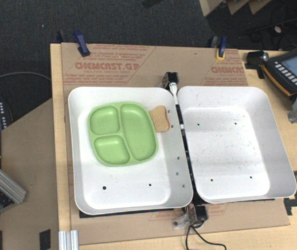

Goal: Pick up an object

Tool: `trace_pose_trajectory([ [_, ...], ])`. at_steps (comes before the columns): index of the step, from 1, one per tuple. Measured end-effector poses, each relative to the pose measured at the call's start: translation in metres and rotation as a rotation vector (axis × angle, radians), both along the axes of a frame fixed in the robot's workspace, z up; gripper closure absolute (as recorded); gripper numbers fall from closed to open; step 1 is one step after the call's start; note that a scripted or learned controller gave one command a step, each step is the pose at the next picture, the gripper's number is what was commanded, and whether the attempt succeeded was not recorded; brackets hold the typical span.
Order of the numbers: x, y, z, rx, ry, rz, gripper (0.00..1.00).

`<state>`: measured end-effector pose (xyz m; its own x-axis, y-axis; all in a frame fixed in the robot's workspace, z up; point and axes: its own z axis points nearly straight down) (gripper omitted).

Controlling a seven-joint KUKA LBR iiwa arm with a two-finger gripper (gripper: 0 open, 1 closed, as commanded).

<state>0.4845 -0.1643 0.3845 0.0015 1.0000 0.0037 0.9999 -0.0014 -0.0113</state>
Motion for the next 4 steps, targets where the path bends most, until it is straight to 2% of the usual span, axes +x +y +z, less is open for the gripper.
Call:
trace_pose_trajectory([
  [1, 0.010, -0.041, 0.024, -0.008, -0.017, -0.002, 1.00],
  [2, -0.006, -0.009, -0.045, -0.001, -0.005, 0.003, 1.00],
  [3, 0.033, -0.063, 0.072, -0.014, -0.028, -0.001, 1.00],
  [4, -0.007, -0.046, -0.003, -0.001, -0.004, 0.000, 1.00],
])
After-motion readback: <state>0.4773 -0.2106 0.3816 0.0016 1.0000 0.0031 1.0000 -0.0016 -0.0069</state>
